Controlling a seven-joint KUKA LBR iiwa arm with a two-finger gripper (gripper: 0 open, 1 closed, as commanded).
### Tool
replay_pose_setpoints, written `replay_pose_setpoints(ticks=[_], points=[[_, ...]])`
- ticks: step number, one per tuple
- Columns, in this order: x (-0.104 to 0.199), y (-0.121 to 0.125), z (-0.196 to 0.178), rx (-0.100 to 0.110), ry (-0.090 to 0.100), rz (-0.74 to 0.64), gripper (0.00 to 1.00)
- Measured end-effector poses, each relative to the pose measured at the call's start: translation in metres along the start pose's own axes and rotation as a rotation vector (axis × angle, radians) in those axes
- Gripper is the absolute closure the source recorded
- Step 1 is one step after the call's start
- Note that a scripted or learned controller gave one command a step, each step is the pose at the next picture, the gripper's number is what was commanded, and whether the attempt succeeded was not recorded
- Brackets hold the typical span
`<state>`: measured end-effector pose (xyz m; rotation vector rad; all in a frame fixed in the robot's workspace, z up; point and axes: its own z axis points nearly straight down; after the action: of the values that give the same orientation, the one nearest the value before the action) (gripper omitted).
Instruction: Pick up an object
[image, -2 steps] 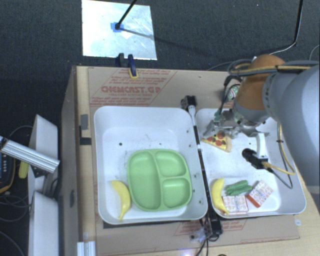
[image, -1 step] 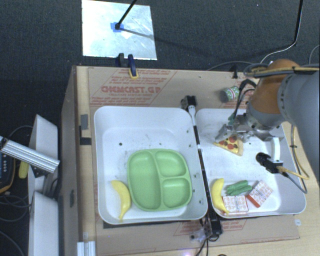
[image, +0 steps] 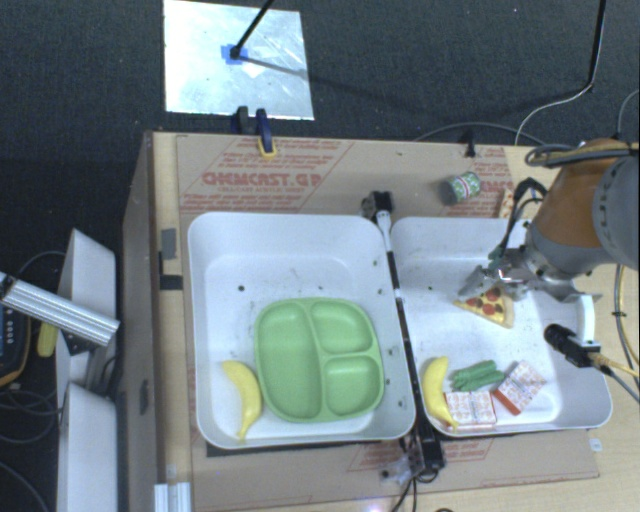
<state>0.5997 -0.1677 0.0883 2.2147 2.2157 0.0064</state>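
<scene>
Dark carpet surrounds the brown cardboard-covered bench, which carries two shallow white plastic bins set side by side.

Left bin: a light green, rounded-square plastic plate with three moulded compartments lies near the front. A yellow curved toy banana lies just beside the plate's lower left corner, against the bin's front wall.

Right bin: a triangular toy pizza slice with red topping spots and a tan crust lies flat near the centre. A second yellow toy banana lies at the front left, beside the divider. Green toy bean pods lie just right of it. Two small red-and-white printed packets lie along the front wall.

The grey arm with its orange band enters from the right. Its gripper is low over the pizza slice, at the slice's upper edge; whether it is released or clenched cannot be told.

A small green cylindrical can lies on its side on the bench behind the right bin.
</scene>
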Motion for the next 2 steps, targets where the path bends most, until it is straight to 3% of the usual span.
replay_pose_setpoints(ticks=[1, 2], points=[[-0.040, -0.019, 0.000, 0.000, 0.000, 0.000, 0.00], [-0.041, -0.017, -0.012, -0.005, -0.002, 0.000, 1.00]])
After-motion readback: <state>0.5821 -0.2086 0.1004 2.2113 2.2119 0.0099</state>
